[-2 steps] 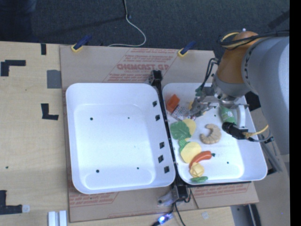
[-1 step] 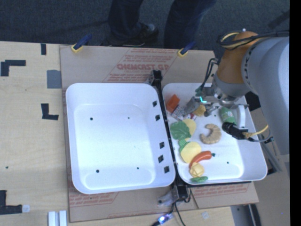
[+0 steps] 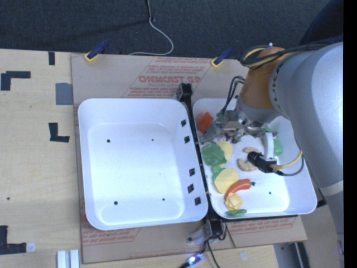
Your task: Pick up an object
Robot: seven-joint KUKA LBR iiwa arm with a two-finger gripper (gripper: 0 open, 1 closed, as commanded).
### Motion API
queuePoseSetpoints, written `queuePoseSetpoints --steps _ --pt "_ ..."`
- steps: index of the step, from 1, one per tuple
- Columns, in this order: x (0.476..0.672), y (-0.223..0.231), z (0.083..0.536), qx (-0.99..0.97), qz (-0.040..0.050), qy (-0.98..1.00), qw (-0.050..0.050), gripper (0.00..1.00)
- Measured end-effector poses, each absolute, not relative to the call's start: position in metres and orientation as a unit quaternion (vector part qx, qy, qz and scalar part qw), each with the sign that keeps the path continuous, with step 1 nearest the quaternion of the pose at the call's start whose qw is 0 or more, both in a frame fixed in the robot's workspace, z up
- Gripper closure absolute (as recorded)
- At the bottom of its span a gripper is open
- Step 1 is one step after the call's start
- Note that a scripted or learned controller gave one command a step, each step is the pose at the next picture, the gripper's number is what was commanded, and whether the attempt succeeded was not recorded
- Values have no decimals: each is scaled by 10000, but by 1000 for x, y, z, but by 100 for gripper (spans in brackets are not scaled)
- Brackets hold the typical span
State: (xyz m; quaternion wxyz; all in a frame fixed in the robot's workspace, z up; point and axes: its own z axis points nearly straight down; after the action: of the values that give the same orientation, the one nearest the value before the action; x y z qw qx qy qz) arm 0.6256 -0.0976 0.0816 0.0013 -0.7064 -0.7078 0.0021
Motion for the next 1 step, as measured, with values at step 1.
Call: queuePoseSetpoints --steps 1 --pt "625 -99 91 -7070 30 -7072 25 100"
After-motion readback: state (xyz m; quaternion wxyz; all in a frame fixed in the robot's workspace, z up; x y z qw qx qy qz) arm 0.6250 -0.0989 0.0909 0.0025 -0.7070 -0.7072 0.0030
